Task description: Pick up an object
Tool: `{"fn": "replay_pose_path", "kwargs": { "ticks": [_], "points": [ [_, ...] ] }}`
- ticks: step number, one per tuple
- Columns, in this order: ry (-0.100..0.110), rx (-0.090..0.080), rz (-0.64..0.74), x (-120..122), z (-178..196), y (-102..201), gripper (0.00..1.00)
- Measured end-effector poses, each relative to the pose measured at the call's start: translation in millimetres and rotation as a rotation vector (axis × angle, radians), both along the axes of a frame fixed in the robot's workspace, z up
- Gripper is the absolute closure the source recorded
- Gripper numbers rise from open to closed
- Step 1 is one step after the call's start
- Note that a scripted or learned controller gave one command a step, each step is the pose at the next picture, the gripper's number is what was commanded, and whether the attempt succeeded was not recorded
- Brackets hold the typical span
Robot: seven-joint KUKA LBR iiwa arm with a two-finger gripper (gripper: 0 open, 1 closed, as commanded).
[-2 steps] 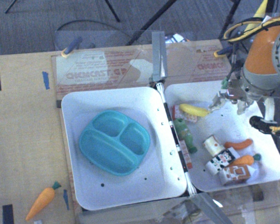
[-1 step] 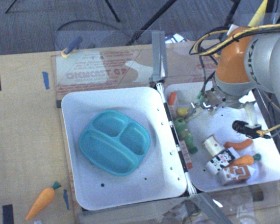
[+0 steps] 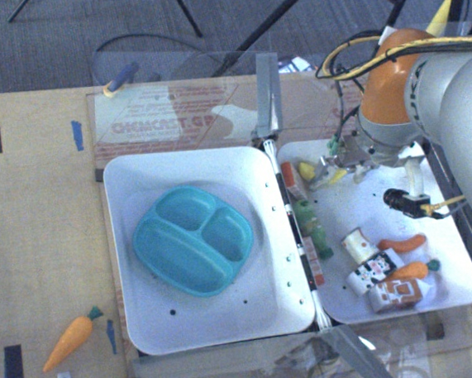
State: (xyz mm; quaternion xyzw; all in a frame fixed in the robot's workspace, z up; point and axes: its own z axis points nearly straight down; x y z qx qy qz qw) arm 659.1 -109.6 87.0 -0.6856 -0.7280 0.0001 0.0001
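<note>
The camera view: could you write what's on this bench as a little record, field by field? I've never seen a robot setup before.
left bin: holds a blue divided plate
right bin: holds small toys, among them a toy carrot, a yellow piece and green pieces
outside the bins: another toy carrot on the bench, left of the left bin
arm: reaches in over the right bin's far end
gripper: near the yellow piece; its state cannot be judged

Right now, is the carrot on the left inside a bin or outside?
Outside. The carrot lies on the bench, left of the white bin that holds the blue plate.
</note>
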Motion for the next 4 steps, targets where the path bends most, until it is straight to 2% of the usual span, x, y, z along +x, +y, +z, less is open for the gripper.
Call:
{"fn": "replay_pose_path", "kwargs": {
  "ticks": [1, 2, 3, 4],
  "points": [
    [0.006, -0.003, 0.001, -1, 10, -1, 1.0],
    [0.007, -0.003, 0.001, -1, 10, -1, 0.0],
    [-0.005, -0.001, 0.19, -88, 0, -11, 0.0],
    [-0.012, -0.002, 0.186, -86, 12, -13, 1.0]
  ]
}}
